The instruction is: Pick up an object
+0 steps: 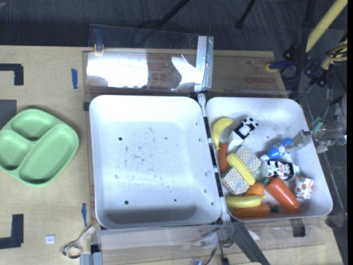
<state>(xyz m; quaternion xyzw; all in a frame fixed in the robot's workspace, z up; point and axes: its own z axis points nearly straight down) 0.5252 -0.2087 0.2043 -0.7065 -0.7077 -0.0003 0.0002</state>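
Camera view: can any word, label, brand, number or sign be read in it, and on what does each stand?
Nothing reads clearly.
Cardboard behind the bins: faint red print under clear plastic sheet, too blurred to read.
Cardboard at right: more red print, blurred.
Small carton in the right bin: red and white markings, too small to read.
Black-and-white toy: pattern, no legible text.

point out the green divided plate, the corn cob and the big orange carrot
green divided plate [36,146], camera view, on the ridge between its compartments
corn cob [241,168], camera view, on the middle of its yellow kernels
orange carrot [282,193], camera view, on the middle of its body
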